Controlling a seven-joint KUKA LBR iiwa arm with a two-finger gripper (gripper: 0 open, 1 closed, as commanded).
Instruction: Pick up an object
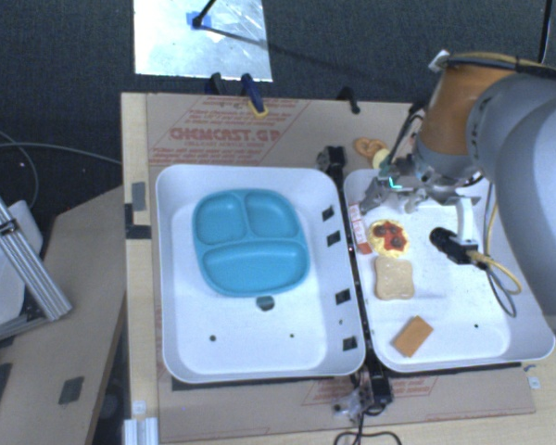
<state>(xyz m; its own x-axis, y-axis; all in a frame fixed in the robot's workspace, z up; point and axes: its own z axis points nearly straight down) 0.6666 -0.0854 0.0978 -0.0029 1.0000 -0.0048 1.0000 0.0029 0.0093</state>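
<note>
Dark carpet surrounds the desk point(222, 119); I hover in the right bin point(500, 332), approaching, above the pizza slice point(389, 236). Next: descend. Whether my jaws are spread, I cannot tell

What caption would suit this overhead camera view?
Grey arm reaching over right bin of toy food; blue divided plate sits in left bin.

A blue divided plate point(250, 241) is set in the left bin point(181, 341), a small grey piece point(265, 303) beside it.
</note>
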